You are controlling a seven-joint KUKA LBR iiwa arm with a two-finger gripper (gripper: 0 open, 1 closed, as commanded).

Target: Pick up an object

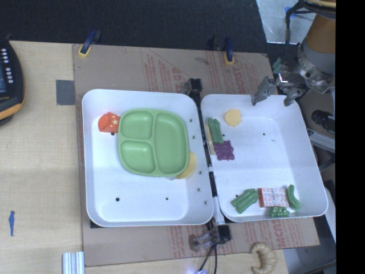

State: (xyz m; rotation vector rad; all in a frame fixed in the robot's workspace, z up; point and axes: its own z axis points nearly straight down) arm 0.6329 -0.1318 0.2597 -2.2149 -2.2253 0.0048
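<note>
We see the gripper [276,91] spread apart with nothing in it over the right bin [285,153]'s far rim, likely poised above the yellow disc [232,117].

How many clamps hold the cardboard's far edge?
2: a yellow-handled clamp near the far left corner, and a blue-handled clamp further right, beyond the right bin.

- brown cardboard sheet [142,67] lying under both bins, pinned at the back edge by a yellow clamp [88,42] and a blue clamp [228,51]
- black and orange pendant [8,79] sitting on the worktop [34,170] at far left
- grey tape square [65,92] just beside the cardboard
- little blue mark [11,222] low on the left
</note>
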